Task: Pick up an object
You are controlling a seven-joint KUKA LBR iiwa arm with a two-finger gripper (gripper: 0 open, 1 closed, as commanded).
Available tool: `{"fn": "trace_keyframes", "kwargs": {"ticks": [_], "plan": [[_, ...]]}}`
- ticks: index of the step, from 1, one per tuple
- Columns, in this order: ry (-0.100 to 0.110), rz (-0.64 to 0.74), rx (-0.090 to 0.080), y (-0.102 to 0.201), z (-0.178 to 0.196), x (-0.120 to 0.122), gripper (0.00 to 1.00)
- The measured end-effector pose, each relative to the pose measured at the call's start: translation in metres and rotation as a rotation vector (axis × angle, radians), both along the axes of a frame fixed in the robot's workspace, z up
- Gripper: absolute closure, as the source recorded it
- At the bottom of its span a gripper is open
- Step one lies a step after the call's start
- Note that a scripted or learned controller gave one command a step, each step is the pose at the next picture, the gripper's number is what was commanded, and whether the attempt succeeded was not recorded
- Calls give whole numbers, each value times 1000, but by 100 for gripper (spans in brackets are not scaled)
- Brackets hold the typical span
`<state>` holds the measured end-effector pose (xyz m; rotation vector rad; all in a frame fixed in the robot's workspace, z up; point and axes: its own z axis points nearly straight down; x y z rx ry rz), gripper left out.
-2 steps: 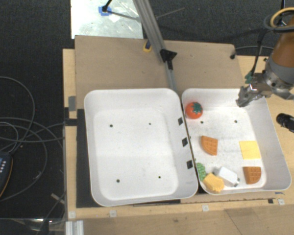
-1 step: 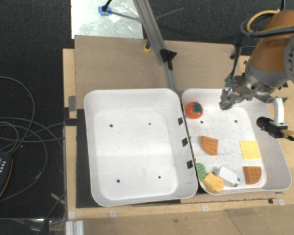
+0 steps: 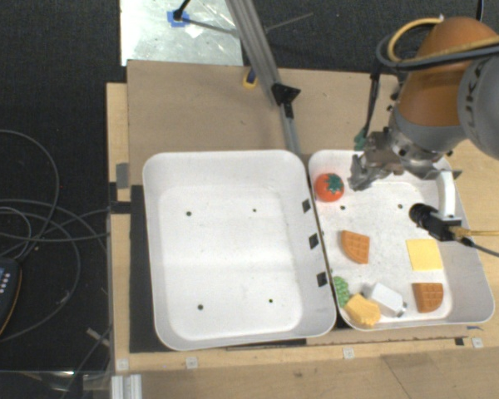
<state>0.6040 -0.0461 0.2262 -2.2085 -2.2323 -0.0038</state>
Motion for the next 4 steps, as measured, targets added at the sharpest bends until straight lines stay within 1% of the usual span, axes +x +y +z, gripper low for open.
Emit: {"fn": "trace_keyframes", "kwargs": {"ticks": [1, 2, 3, 4], "plan": [[1, -1, 0, 47, -2, -16, 100], [0, 0, -1, 94, -4, -15, 100], [1, 0, 0, 144, -9, -28, 100], [0, -7, -2, 140, -9, -28, 0]]}}
